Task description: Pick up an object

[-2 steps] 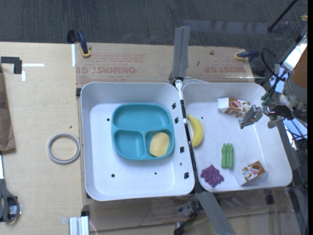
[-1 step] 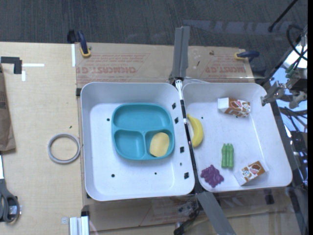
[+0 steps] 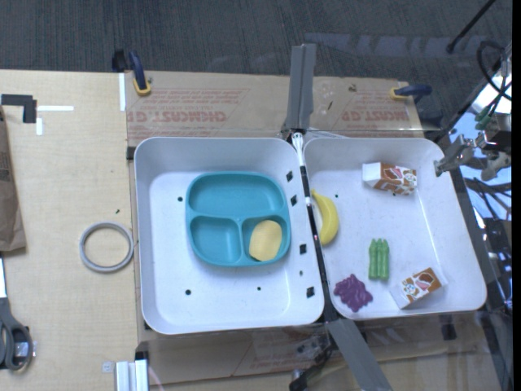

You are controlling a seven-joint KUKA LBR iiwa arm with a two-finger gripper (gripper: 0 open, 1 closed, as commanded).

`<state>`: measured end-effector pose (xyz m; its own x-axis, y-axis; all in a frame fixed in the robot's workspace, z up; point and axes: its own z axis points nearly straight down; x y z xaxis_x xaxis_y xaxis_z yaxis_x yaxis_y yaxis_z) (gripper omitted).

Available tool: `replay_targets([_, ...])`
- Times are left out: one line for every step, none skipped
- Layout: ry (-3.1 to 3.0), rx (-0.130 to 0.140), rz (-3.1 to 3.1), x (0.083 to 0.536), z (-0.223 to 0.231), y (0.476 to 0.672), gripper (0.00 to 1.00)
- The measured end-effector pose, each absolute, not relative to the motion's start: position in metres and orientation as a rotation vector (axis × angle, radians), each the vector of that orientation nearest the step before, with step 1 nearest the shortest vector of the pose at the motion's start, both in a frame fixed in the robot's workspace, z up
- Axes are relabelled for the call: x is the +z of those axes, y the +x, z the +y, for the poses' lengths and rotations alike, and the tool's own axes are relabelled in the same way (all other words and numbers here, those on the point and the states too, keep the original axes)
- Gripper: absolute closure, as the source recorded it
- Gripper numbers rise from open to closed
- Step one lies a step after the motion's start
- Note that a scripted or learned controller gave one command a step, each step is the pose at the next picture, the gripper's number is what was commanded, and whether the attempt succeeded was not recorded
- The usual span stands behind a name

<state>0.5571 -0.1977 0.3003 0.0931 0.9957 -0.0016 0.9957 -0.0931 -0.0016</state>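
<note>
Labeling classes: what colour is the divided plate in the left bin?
Teal blue; the divided plate shows clearly in the camera view.

Your gripper (image 3: 456, 155) sat at the far right, just beyond the right bin's (image 3: 456, 218) upper right corner, raised off the bench. Thin metal parts pointed left toward the bin; the arm behind ran off the frame's right side.

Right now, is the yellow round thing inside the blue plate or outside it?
Inside. The yellow round thing sits in the lower right compartment of the blue plate, which lies in the left bin.
</note>
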Motion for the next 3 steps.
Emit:
replay_targets([-2.606, 0.005, -1.749, 0.163, -0.175, 0.571, 0.0])
replay_targets([-2.489, 0.002, -1.919, 0.206, -0.164, 0.646, 0.0])
replay_targets([-2.488, 0.003, -1.919, 0.206, -0.164, 0.646, 0.0])
